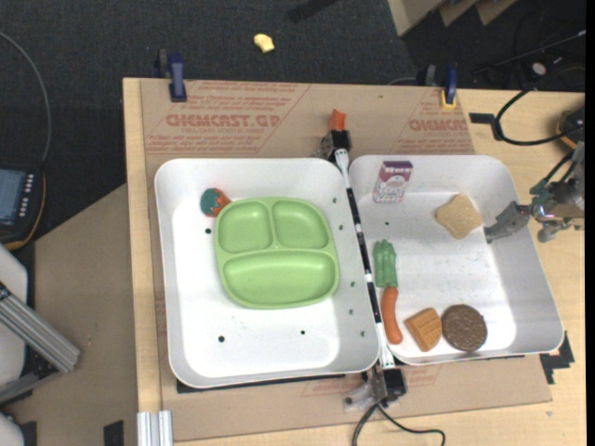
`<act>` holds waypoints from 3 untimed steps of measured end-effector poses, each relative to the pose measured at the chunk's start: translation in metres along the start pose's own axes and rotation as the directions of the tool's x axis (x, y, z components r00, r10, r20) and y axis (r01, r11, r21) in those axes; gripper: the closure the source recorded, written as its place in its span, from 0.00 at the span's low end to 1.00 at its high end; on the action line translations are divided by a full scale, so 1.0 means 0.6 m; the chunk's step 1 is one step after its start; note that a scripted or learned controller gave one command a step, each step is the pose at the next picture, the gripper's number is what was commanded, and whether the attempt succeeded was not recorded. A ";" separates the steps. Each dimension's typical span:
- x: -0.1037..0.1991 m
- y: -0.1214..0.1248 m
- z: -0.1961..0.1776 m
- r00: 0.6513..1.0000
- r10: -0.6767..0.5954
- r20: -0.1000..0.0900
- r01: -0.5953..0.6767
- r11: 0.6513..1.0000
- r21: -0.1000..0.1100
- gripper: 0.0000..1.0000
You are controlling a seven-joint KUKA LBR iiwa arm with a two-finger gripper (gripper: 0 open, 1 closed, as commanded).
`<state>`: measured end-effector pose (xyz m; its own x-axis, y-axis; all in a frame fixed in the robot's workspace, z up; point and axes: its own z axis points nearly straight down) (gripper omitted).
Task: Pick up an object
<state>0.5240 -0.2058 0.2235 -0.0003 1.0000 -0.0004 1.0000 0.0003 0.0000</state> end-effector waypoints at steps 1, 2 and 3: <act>0.008 0.073 0.117 1.000 -0.003 -0.001 0.003 1.000 0.003 0.00; 0.113 0.117 0.237 1.000 -0.005 -0.003 0.005 1.000 0.004 0.00; -0.027 0.215 0.229 1.000 0.001 -0.017 -0.001 1.000 0.007 0.00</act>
